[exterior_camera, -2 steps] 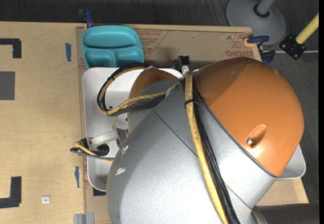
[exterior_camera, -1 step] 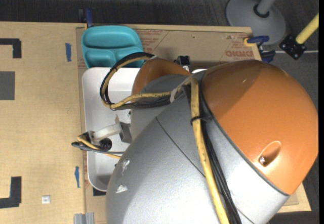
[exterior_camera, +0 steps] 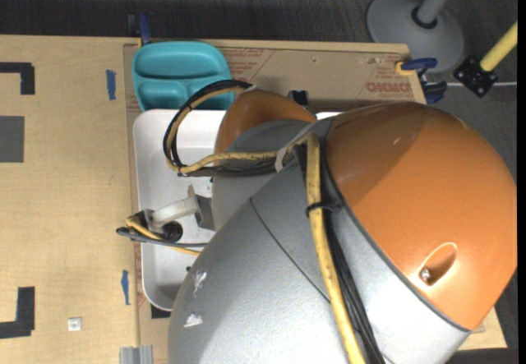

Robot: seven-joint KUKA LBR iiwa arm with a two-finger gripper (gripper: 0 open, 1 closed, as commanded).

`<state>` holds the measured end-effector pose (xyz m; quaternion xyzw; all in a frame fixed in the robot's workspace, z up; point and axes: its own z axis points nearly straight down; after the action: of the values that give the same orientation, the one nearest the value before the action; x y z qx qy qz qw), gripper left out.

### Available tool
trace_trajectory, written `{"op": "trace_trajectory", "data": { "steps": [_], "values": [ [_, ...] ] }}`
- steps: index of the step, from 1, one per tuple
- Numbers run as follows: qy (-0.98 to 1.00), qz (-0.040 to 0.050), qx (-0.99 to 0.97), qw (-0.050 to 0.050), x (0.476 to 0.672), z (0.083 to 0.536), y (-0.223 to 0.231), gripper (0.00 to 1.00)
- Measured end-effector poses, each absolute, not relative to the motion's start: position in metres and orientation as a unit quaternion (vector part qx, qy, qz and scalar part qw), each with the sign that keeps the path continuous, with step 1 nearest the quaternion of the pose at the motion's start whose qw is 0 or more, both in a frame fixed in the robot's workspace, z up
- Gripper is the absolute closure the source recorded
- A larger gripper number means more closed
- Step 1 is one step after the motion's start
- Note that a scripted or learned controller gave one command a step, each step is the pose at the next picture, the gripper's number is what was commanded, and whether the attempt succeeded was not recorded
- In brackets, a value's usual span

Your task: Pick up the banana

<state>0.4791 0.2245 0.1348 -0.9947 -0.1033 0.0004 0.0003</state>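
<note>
My arm, grey with a wide orange band, fills the middle and right of the camera view and covers most of both bins. It reaches down into the left white bin. My gripper sits low in that bin, tucked under the wrist, so whatever lies beneath it is hidden. Only a strip of white floor along the left bin's left side shows, and nothing lies on that strip.
A teal plastic tray stands just beyond the left bin's far edge. A cardboard wall runs behind the bins. The tan bench top spreads out to the left. A grey stand base sits on the floor at the top right.
</note>
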Motion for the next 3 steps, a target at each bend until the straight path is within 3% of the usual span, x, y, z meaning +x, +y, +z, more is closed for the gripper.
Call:
{"op": "trace_trajectory", "data": {
  "steps": [2,3],
  "values": [
    [-0.104,0.0008,-0.995,0.001,0.48,0.154,0.225,1.0],
    [-0.1,0.0011,-0.995,0.0,0.479,0.219,0.148,1.0]
  ]
}}
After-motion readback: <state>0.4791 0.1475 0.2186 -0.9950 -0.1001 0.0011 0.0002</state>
